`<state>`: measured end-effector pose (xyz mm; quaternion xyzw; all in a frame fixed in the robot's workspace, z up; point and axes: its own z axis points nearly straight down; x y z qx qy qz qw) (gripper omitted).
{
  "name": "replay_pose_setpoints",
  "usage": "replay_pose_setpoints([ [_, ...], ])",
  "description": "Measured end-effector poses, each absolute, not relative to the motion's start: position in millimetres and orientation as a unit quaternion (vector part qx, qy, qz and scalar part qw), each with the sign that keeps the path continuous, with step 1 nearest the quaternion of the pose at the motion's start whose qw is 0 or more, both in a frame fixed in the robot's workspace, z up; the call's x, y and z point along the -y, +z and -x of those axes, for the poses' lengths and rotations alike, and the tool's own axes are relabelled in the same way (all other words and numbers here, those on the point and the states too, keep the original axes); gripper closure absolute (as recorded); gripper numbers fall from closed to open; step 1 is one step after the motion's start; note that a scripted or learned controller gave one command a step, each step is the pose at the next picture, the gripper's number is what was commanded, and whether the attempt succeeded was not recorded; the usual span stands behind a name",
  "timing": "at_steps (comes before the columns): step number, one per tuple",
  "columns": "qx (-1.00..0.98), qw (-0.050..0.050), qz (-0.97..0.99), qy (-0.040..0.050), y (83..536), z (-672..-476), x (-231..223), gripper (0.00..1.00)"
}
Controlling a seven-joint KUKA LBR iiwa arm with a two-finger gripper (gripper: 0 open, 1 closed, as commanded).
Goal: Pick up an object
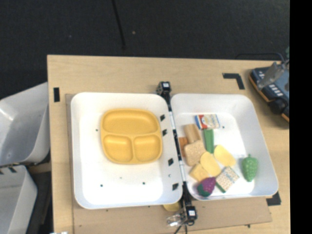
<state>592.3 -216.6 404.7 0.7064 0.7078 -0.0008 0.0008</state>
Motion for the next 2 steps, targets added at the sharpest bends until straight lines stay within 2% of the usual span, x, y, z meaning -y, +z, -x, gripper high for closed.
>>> replay_pose_setpoints([
  [1,-0.709,0.010,-0.705,0.0032,561.9,-591.3,229.1,0.00],
  [2,-0.710,0.004,-0.704,-0.0007,562.6,-591.9,229.8,1.00],
])
